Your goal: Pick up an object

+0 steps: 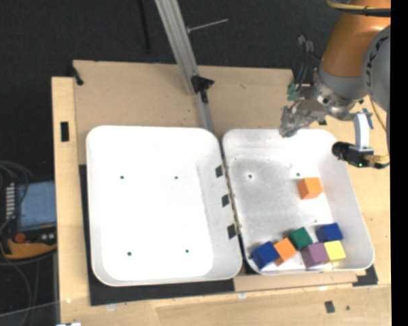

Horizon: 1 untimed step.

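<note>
Arm [350, 46]: grey with an orange band, entering from the right and cut off by the frame's upper right corner.

Jaws [290, 125]: poised at the far rim of the right bin [272, 182]; small, dark and blurred, so I cannot tell how far apart they stand or whether anything is between them.

Right bin contents: one orange block [310, 187] lying alone toward the right side. Along the near rim, a tight cluster: blue block [264, 254], second orange block [285, 248], green block [300, 238], purple block [315, 253], yellow block [334, 250] and second blue block [328, 232]. Several touch or overlap, and their edges are hard to separate.

Left bin [156, 202]: white, with a few small dark dots on its floor.

Surface [136, 94]: tan board carrying both bins. A slanted metal rail [180, 39] crosses it from the top edge down to the gap between the bins.

Off the surface, left: cables and a blue-faced device [35, 206], partly cut off and indistinct.
</note>
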Available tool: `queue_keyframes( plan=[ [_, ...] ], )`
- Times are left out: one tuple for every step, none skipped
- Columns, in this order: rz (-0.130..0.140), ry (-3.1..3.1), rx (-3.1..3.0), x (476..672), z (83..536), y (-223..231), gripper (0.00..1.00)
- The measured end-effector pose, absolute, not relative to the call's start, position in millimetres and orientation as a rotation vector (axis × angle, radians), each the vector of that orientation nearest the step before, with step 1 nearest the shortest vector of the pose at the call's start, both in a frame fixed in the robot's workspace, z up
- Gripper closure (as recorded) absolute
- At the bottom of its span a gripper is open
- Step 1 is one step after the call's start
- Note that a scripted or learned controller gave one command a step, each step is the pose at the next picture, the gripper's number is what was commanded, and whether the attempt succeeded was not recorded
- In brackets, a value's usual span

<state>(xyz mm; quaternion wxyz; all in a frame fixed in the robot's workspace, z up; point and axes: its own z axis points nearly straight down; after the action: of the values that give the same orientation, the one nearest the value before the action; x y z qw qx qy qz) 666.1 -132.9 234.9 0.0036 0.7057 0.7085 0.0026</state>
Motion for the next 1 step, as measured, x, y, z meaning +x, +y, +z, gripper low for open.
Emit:
queue_keyframes(
  plan=[
    [0.007, 2.223, 2.211, 667.3, 290.0, -134.4, 1.0]
  ],
)
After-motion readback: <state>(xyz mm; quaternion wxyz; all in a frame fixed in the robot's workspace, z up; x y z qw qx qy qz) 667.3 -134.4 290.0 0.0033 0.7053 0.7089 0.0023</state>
